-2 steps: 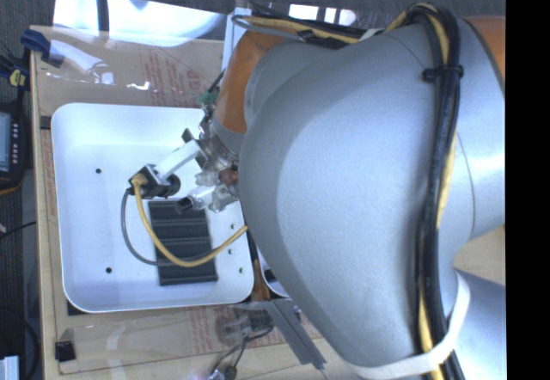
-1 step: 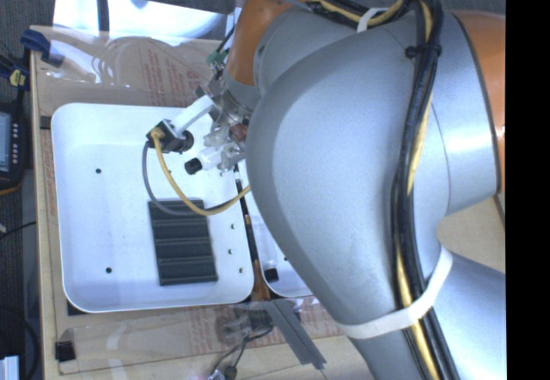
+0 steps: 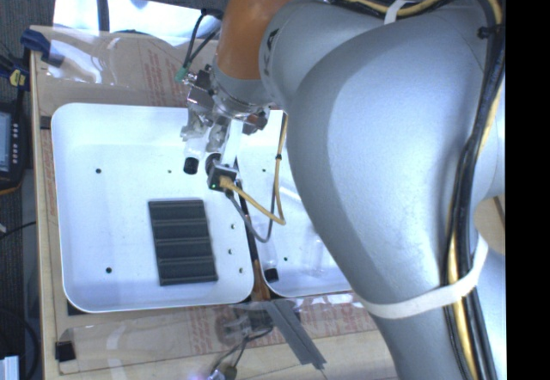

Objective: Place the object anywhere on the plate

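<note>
A dark grey ribbed rectangular plate point(image 3: 182, 241) lies flat in the left bin point(image 3: 94, 223), toward its front. My gripper point(image 3: 204, 149) hangs over the back right part of that bin, above and to the right of the plate's far edge. A small black round piece point(image 3: 190, 166) shows just below the gripper, about a hand's width behind the plate. Whether it is held or resting on the bin floor I cannot tell. The arm's grey body point(image 3: 378, 146) covers much of the scene on the right.
The right bin point(image 3: 296, 288) is mostly hidden under the arm, with just its front left corner showing. A yellow cable loop point(image 3: 258, 213) dangles over the divide between the bins. Metal clutter point(image 3: 266, 327) lies on the bench front, and clear plastic point(image 3: 112, 60) at the back.
</note>
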Controlling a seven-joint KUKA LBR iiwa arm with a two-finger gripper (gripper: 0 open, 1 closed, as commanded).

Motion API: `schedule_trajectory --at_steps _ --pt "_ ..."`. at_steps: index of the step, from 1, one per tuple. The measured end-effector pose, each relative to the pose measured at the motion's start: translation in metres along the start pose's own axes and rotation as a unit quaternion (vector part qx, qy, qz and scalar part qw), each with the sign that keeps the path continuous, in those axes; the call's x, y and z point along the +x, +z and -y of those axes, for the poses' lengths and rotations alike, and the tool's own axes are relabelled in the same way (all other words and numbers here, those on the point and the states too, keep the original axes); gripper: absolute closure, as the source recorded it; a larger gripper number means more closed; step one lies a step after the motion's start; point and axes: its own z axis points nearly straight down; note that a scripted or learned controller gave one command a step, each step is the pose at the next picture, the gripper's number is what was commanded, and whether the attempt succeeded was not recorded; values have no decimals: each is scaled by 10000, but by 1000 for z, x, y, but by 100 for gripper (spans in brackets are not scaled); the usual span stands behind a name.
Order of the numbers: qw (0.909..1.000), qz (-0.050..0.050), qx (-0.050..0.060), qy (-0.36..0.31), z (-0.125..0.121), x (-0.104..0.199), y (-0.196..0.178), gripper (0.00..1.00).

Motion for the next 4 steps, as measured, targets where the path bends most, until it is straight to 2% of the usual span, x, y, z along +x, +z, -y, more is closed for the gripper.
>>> schedule_trajectory --at_steps 1,2,3,4 --pt "9999 -1 -24 105 17 55 23 100" --pt "9861 -7 -51 -1661 -2 48 -25 100" --pt "9612 15 -20 -2760 56 9 0 100" --pt "9564 8 -33 -2919 32 123 31 100"
